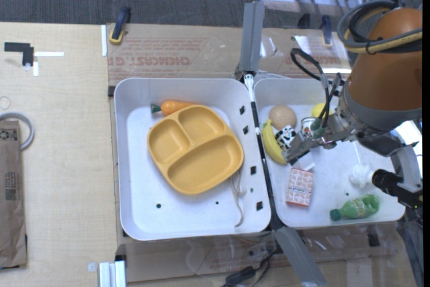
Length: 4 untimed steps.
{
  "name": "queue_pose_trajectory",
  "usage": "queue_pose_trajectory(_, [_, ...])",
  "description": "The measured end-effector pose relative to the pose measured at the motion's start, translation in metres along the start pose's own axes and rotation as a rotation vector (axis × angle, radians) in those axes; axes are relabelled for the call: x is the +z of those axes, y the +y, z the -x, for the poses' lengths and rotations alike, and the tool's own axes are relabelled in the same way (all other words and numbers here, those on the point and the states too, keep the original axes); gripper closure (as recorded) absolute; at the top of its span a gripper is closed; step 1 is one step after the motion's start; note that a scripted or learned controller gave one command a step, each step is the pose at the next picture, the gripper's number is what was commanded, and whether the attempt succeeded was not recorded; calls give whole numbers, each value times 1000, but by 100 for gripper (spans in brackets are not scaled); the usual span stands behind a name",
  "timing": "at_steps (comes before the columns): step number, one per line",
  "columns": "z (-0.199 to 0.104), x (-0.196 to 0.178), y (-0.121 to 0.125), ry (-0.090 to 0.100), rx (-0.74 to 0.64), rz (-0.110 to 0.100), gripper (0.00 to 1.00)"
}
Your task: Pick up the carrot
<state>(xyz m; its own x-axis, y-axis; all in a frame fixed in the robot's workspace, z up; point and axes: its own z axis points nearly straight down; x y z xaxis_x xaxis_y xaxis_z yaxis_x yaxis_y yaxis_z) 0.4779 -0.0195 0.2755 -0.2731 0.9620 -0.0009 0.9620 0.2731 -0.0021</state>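
Pale wood bench (pixel 60 77) bearing two white bins, dark floor behind. Left bin (pixel 134 212) holding yellow divided plate (pixel 195 148); carrot (pixel 176 105) lying at plate's far edge. Right bin (pixel 316 215) holding banana (pixel 271 143), red carton (pixel 300 186), green bottle (pixel 354 208). Cardboard lettering unreadable. Gripper (pixel 295 152) hovering beside banana, finger state unclear.

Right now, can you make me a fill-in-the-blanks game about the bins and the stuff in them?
1. The carrot lies in the ____ bin, touching the plate's far edge.
2. The plate is ____ in colour.
3. The gripper is over the ____ bin, by the banana.
4. The bottle is ____ in colour.

Missing words: left, yellow, right, green
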Motion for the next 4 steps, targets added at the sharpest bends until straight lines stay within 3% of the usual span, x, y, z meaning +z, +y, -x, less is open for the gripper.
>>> queue_pose_trajectory(1, [49,28,30,0,-90,0,0])
queue_pose_trajectory(2, [64,5,17,-1,-242,2,0])
queue_pose_trajectory(3, [86,79,56,0,-297,1,0])
queue_pose_trajectory(4, [116,157,85,-20,-437,34,0])
